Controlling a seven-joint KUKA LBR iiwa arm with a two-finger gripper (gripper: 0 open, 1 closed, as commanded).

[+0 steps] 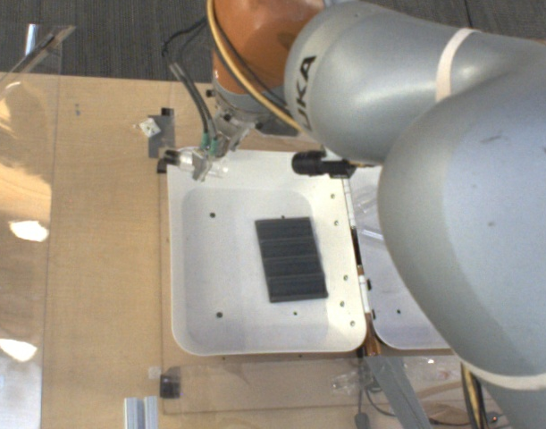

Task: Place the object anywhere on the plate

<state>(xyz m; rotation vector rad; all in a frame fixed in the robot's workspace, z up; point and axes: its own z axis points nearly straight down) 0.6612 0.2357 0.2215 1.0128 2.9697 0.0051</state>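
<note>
1. Nearest the lens: the grey arm (451, 195) covers the right side of the view, its bulk cut off by the right and bottom edges. The link hides most of the right bin (398, 320); just a curved white corner and a strip of its floor show below the arm.
2. Bench front edge: a small dark block (170, 384) and a clear bracket (140, 411) sit on the wood, the bracket cut by the bottom edge. Metal struts (389, 396) show under the seam between the bins, partly hidden.
3. Left bin (188, 266): shallow, white, rounded corners, fully in view apart from its back right corner under the arm.
4. The dark ribbed plate (291, 258) lies flat near the bin's middle, slightly right of centre, long side running front to back, a little skewed. Nothing rests on it.
5. Back left corner of the bin: the gripper (204, 161) hangs over the rim, under the orange band (259, 25). Cables (190, 83) loop down to it.
6. Gripper state: cannot tell; the tip is small, pale and blurred against the white rim.
7. The object: possibly the small pale glint at the gripper tip, but too tiny to make out.
8. Far left: a clear panel (18, 204) glares over the bench, blurring what lies behind it.
</note>
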